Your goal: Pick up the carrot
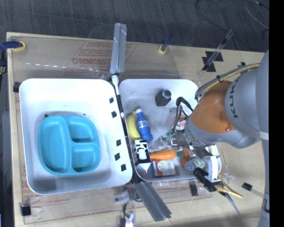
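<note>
The carrot is an orange stick lying flat near the front of the right bin, pointing left to right. The gripper hangs over the bin's right half, just above and to the right of the carrot's right end. The grey wrist with its orange band covers most of the gripper. The carrot's right tip runs under the gripper's parts, and I cannot tell whether they touch.
The right bin also holds a blue bottle, a yellow fruit, a dark grey cup, a black-and-white box and a jar right in front of the carrot. A blue divided plate lies in the left bin.
</note>
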### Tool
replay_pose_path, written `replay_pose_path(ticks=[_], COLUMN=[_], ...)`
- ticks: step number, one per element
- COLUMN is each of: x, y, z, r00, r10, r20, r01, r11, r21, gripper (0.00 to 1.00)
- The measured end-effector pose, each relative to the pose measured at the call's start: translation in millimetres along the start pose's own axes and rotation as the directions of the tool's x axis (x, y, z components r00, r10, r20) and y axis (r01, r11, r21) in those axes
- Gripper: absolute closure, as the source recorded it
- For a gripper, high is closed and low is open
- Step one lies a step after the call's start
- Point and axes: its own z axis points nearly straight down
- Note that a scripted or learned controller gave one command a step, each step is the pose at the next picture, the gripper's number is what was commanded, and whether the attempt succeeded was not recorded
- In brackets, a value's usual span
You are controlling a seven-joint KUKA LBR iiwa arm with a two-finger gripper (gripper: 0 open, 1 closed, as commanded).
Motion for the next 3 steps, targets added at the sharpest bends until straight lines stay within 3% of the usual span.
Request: replay_pose_path(ticks=[1,2,3], x=[14,-24,-25], y=[-4,-4,-2], z=[5,7,-4], r00=[0.981,0.979,0.978], r10=[-0.192,-0.204,-0.207], r20=[0.010,0.000,0.003], r01=[0.192,0.204,0.207], r11=[0.981,0.979,0.978], r21=[-0.008,-0.001,-0.005], gripper=[0.00,0.00,1.00])
